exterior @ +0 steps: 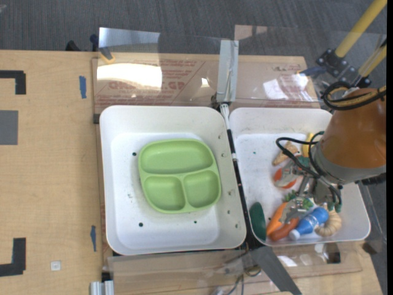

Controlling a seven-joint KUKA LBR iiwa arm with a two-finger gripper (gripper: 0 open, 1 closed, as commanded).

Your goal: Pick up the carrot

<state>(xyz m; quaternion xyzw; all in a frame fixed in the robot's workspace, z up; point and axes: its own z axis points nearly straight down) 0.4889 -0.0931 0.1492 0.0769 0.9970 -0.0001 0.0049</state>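
Gripper sits low in the right bin, jaw state indeterminate amid cabling, directly beside the carrot lying near the bin's front edge; advise centring squarely over it, clear of the neighbouring blue bottle.

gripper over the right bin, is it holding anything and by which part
Cannot be told. The gripper is down among the clutter in the right bin, right beside the carrot, but wires hide whether anything sits in its grasp.

arm: cut off by right edge; carrot: upper end hidden under gripper hardware
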